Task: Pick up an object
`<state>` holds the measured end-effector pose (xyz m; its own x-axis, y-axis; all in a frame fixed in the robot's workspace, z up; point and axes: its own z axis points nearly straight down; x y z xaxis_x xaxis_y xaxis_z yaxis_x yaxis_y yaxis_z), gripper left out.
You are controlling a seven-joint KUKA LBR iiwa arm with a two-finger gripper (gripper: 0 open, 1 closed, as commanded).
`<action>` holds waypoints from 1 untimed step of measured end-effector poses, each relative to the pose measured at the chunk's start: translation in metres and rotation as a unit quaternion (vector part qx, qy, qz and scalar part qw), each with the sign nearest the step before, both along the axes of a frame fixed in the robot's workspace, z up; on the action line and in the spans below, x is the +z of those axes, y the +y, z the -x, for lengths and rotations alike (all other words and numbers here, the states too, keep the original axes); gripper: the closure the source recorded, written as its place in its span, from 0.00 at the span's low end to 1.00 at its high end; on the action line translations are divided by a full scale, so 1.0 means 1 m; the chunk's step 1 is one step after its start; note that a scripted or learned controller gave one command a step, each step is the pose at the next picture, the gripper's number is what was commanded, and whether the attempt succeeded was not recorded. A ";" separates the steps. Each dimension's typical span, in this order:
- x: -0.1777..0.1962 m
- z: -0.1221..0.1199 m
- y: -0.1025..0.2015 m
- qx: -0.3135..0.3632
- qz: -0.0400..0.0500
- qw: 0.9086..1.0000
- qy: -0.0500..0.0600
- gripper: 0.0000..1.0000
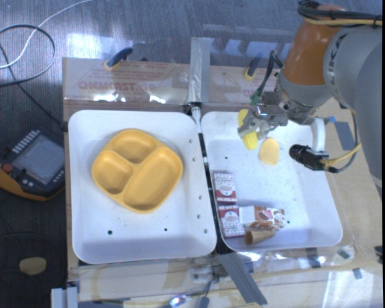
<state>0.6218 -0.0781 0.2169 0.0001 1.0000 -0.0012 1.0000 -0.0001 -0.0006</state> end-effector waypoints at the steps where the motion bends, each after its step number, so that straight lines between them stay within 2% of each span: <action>1: 0.000 0.000 0.000 0.000 0.000 1.000 0.000 0.00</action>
<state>0.6216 -0.0783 0.2165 0.0001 1.0000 -0.0014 1.0000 -0.0001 -0.0015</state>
